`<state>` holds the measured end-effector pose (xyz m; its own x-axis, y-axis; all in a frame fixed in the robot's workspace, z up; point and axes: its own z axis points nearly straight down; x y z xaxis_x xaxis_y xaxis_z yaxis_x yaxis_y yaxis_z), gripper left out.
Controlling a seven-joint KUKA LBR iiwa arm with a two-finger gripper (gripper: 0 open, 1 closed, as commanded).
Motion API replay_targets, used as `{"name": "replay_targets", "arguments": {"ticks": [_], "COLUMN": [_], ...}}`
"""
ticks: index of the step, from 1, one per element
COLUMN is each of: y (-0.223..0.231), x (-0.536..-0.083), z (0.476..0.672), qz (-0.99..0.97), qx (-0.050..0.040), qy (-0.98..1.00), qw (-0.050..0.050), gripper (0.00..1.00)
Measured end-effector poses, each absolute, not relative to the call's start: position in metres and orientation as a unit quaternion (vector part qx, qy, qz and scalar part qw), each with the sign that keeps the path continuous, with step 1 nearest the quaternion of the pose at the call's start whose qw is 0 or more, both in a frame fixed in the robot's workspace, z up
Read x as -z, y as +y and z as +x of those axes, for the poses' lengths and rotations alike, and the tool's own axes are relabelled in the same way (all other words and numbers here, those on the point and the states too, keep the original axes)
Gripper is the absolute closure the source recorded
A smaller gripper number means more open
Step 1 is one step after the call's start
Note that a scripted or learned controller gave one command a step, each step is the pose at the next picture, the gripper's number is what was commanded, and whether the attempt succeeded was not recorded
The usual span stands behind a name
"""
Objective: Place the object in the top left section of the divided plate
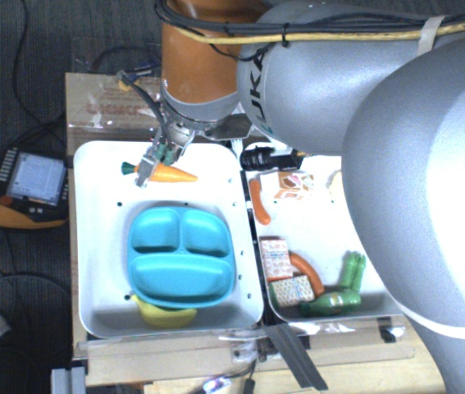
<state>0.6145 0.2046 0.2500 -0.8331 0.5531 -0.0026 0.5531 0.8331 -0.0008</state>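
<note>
Sitting nearest in the left bin (93, 245): yellow item (165, 313) under blue divided plate (181, 257). Right bin (330, 312) has green veg (340, 290), boxes (281, 273), sausages (258, 202). Farther back, gripper (157, 159) clasps the carrot (166, 172) above the plate, left bin's far end.

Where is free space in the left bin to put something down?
Free: the left bin floor along its left wall beside the plate, and the plate's sections. Crowded: the top by the carrot and gripper; the right bin.

Bare plate (181, 255) sections; carrot (165, 171) and gripper (154, 161) just beyond.
</note>
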Motion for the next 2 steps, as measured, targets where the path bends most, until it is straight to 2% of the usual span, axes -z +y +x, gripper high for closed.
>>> {"name": "replay_targets", "arguments": {"ticks": [1,2], "y": [0.200,0.227], "x": [-0.097,-0.088], "z": [0.652,0.655], "qz": [0.322,0.209], "qx": [-0.0024,-0.0002], "qy": [0.947,0.978], "qw": [0.006,0.005], "gripper": [1.00,1.00]}}
